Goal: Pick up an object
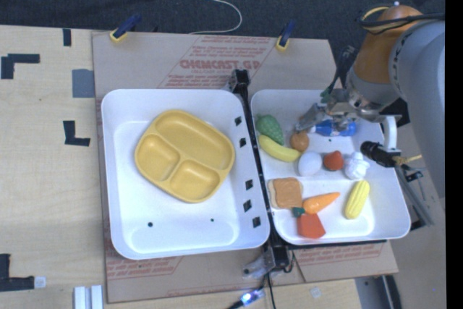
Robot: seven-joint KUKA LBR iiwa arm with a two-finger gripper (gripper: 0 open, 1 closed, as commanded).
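The right bin [387, 228] holds several toy foods. Among them are a green cucumber [271, 128], a yellow banana [278, 150], a small brown piece [299, 141], a white egg [309, 163] and a red tomato [333, 161]. There are also a white garlic bulb [355, 166], a corn cob [357, 199], a carrot [318, 203], a toast slice [286, 192] and a red wedge [311, 226]. My gripper [329, 118] hangs low over the bin's far part, directly above a blue item [337, 128] that it partly hides.
A yellow divided plate [186, 154] lies in the left bin [130, 228]. A black divider with clips [249, 155] runs between the bins. The grey arm with its orange band [380, 47] leans in from the right, above the right bin's far corner.
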